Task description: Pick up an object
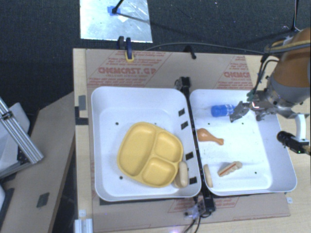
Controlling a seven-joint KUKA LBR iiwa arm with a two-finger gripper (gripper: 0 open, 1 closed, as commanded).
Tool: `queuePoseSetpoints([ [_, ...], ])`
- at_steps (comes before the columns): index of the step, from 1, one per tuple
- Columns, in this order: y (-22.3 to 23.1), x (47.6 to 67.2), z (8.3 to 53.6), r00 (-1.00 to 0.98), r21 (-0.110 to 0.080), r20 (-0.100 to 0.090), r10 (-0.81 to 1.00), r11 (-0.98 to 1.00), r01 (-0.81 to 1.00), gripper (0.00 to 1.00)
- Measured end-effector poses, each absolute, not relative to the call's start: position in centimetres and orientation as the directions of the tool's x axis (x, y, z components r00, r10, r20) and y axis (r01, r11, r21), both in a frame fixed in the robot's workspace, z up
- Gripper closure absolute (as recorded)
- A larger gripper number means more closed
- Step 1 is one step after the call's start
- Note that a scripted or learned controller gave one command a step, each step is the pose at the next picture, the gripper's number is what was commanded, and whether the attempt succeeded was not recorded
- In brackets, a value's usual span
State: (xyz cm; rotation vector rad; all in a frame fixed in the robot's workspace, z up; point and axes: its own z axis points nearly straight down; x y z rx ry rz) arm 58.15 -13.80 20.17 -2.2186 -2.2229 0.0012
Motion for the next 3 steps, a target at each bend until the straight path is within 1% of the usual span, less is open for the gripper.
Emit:
queuePoseSetpoints([
  [1,-13.0,58.1,15.6,-0.001,-0.003,0.001,1.000,0.001,1.000,0.00],
  [2,-13.8,57.5,10.6,-0.001,-0.003,0.001,1.000,0.001,1.000,0.00],
  [3,-13.8,57.7,12.0,-0.003,0.004,-0.001,1.000,0.003,1.000,1.00],
])
